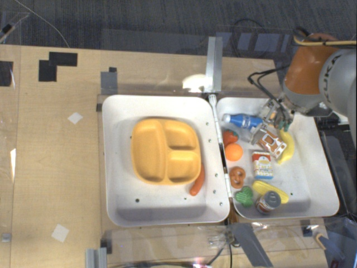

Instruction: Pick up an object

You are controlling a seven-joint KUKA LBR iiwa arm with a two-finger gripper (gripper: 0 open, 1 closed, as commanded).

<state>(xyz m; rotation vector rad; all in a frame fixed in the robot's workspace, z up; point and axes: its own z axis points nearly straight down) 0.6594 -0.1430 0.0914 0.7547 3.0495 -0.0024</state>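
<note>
Bench: pale wooden top (50,161) with black patches; dark carpet beyond.
Left bin (162,214): shallow, white; holds a yellow sectioned plastic tray (165,149) with an orange carrot-shaped toy (196,185) touching its lower right corner.
Right bin (318,197): shallow, white; holds a blue plastic bottle (242,120), orange ball (234,152), yellow banana (286,147), small juice carton (263,165), green toy (244,195), round can (269,201).
Gripper (271,118): low over the right bin's upper part, just beside the bottle; claw state unclear.

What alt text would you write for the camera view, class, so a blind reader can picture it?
A grey arm's gripper hangs over the right bin, above a blue bottle, a banana, an orange ball and other small items. The left bin holds a yellow divided tray and a carrot.
</note>
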